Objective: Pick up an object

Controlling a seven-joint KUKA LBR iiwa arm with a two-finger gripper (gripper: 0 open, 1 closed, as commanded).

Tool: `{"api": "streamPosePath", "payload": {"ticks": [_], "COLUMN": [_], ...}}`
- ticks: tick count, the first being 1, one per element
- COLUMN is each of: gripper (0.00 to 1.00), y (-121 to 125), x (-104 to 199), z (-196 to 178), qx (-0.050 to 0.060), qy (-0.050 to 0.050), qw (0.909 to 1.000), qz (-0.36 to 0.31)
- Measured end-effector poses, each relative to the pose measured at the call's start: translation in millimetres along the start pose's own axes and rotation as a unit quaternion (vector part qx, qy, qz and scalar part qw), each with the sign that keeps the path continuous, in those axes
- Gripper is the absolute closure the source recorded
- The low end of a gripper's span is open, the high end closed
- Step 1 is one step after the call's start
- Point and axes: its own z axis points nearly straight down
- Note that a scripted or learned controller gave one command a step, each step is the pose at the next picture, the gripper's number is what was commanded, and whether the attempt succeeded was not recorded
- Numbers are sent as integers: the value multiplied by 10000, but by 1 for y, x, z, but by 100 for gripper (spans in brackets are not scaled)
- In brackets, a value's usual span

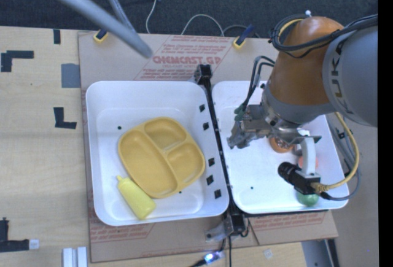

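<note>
Bench, two white bins side by side, divider between them

Left bin: holds a yellow plate with three compartments, lying flat near the middle, and a yellow bottle on its side, touching or just beside the plate's lower left edge

Right bin: the arm hangs over its upper half, gripper low over the bin's left part, near the divider. Its state cannot be told from here; nothing is seen in it. Small items lie at the right side, partly hidden by the wrist and cables: an orange piece, a red piece, a green ball by the lower right corner. What they are is too small to tell

Handling, judged:
- plate: stiff, light, smooth plastic; flat and wide, so a poor fit for a two-finger grasp except by the raised rim or a compartment wall; likely to slip or tip
- bottle: light, perhaps soft-walled; best taken across the body, midway along, since it may roll
- green ball: small, round, prone to squirt out; take it across the middle, clear of the bin wall

Position relative to gripper: the orange piece is nearest, just to its right; the ball is further right and lower; plate and bottle are across the divider, well apart
</note>
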Motion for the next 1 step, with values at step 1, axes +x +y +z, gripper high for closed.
{"api": "streamPosePath", "payload": {"ticks": [1], "gripper": [100], "y": [-5], "x": [50], "z": [5], "qx": [3], "qy": [-5], "qw": [10000], "qz": [1]}}
